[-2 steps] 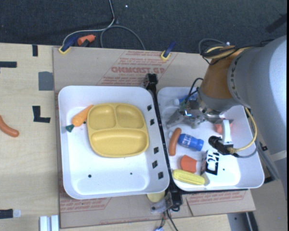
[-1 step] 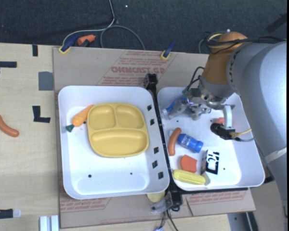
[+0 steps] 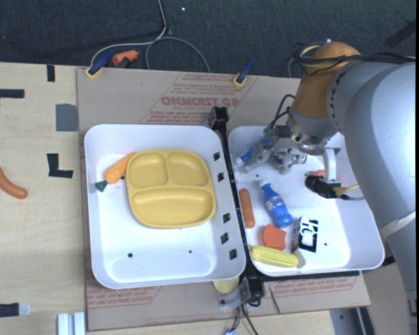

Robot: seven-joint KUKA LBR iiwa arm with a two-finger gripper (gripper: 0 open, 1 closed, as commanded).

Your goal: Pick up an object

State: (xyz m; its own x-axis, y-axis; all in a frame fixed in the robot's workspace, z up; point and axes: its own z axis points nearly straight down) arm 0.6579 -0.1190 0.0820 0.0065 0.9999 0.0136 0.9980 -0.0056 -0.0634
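Blue bottle lies flat, cap twd upper-left, btm lower-right.

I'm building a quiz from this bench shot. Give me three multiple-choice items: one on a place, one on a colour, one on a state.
1. Where does the carrot lie?
A. left bin, beside the yellow plate
B. right bin
C. on the dark floor

2. What colour is the bottle?
A. green
B. blue
C. black

3. How does the corn cob sit?
A. lying flat in the right bin
B. standing upright
C. on the plate

Answers: 1 A, it touches the yellow plate's left edge in the left bin; 2 B, its body is blue; 3 A, it lies flat near the right bin's front rim.
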